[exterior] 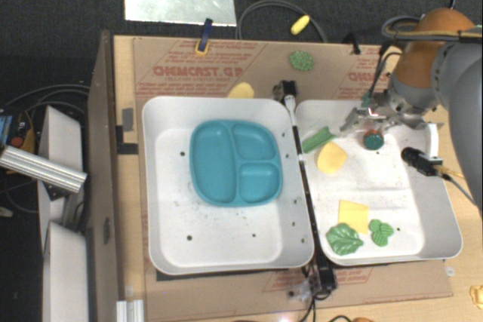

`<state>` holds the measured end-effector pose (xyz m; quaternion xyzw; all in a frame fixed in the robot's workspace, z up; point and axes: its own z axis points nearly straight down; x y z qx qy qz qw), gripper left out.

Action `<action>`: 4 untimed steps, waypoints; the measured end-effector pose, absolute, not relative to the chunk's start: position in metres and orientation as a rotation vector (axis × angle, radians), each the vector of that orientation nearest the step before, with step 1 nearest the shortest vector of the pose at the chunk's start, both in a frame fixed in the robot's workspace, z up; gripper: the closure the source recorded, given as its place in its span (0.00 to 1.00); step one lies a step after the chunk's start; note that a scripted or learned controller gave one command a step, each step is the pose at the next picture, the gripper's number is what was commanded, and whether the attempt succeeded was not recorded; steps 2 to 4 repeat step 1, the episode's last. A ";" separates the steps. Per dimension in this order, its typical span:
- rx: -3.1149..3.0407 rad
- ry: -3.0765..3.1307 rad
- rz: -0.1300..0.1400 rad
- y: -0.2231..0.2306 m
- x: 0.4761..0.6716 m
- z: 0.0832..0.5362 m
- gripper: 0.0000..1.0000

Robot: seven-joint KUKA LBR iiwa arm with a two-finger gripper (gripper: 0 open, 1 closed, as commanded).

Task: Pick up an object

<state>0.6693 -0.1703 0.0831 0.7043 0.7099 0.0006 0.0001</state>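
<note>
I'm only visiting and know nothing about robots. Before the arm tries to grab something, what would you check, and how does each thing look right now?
1. Objects within reach: ok. The right bin holds a green stick, yellow lump, yellow square and two green leaves.
2. Gripper over that bin: ok, near its top edge.
3. Jaws open: cannot tell.
4. Something between the jaws: cannot tell; a small dark round piece sits right below.
5. Targets well separated: not ok for the square and leaves, which are crowded together.
</note>
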 end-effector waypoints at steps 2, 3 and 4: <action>2.208 2.226 0.005 -0.173 0.671 0.097 1.00; 2.208 2.226 0.005 -0.173 0.671 0.097 1.00; 2.208 2.226 0.005 -0.173 0.671 0.097 1.00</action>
